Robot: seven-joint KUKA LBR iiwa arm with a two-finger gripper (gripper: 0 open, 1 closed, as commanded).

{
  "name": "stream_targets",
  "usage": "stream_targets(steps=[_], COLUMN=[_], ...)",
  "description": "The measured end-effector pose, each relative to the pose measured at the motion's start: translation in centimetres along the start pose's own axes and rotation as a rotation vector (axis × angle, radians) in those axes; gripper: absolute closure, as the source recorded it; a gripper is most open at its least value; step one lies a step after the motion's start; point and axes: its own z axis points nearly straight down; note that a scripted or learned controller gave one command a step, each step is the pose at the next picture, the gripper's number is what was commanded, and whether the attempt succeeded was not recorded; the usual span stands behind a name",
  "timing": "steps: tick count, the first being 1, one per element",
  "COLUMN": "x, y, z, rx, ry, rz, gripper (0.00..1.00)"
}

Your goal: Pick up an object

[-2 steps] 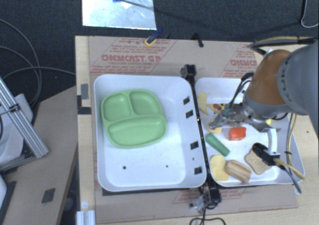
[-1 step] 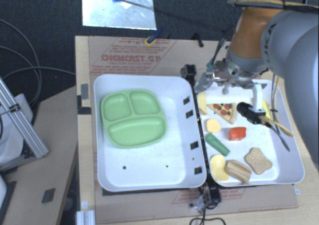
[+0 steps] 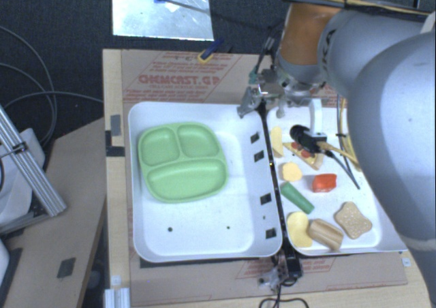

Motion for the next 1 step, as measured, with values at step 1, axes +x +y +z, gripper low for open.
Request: stream_targets(steps=[1], x=[5.14], y=[0.11], z=[-11.98], rx=[-0.010], ry=[0.001], rz=[0.000], gripper=[0.00])
